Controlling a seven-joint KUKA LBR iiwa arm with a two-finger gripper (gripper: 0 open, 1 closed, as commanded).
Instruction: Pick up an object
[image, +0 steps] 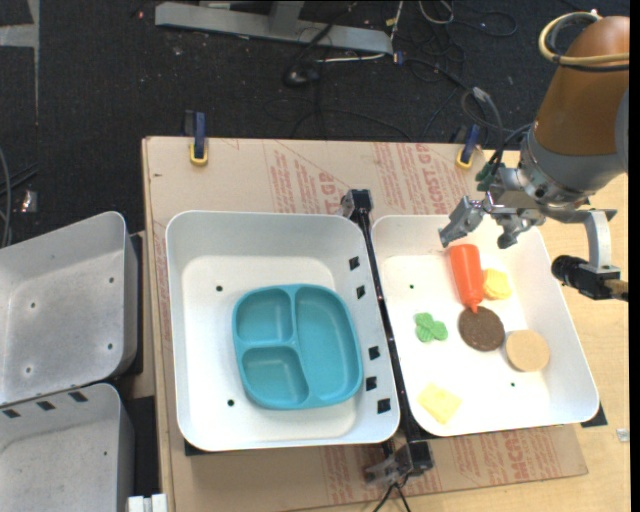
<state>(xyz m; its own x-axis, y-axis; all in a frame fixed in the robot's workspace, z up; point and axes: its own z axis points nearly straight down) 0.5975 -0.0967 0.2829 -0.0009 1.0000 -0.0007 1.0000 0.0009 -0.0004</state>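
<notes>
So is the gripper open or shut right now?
Open. The gripper has its fingers spread apart above the right bin, just over the top of the orange carrot, with nothing between them.

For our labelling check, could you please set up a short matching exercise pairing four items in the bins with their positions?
Things:
1. blue divided tray
2. orange carrot
3. green toy
4. pale yellow piece

Places:
A. near the right bin's front edge
B. in the left bin
C. just below the tool, at the back of the right bin
D. left of the dark brown disc

Pairs: 1-B, 2-C, 3-D, 4-A
</notes>
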